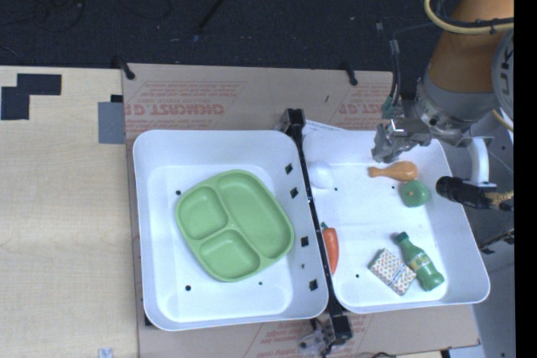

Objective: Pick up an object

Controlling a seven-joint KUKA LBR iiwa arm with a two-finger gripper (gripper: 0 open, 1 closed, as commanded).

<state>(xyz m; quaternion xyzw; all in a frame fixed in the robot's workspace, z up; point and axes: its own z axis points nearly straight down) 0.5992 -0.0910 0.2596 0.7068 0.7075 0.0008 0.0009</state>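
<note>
We see the gripper (pixel 391 148) over the right bin's (pixel 357 298) far edge, just beside the tan drumstick (pixel 396 172); we cannot tell its fingers' state.

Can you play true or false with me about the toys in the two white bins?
1. The green plate lies in the left bin. True.
2. The carrot lies on the green plate. False: it lies in the right bin, by the wall between the bins.
3. The green bottle lies next to the patterned box. True.
4. The tool is over the left bin. False: it is over the far edge of the right bin, near the drumstick.
5. The green ball lies near the drumstick. True.
</note>
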